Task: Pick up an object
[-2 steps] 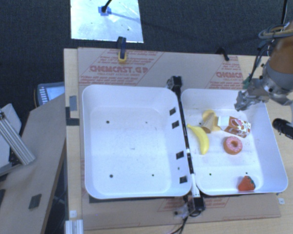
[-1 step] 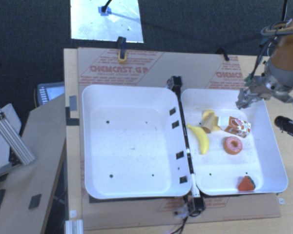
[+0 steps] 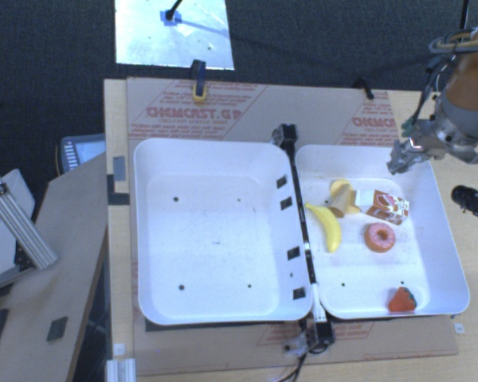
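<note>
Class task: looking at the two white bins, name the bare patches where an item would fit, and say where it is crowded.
The left bin floor is bare wall to wall. In the right bin, room lies between the strawberry and the divider. Crowded: banana, carton and doughnut cluster mid-bin.

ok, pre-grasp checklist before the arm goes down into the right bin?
1. Targets in right bin: ok. Banana, donut, carton, strawberry, plus a small yellow piece.
2. Gripper above the bin: ok, at the back right corner, off every item.
3. Gripper carrying nothing: cannot tell, too blurred.
4. Isolated pick: ok for the strawberry, alone near the front edge.
5. Clutter: not ok at centre; the yellow piece, carton and donut lie close together.
6. Wall clearance: cannot tell for the strawberry.
</note>
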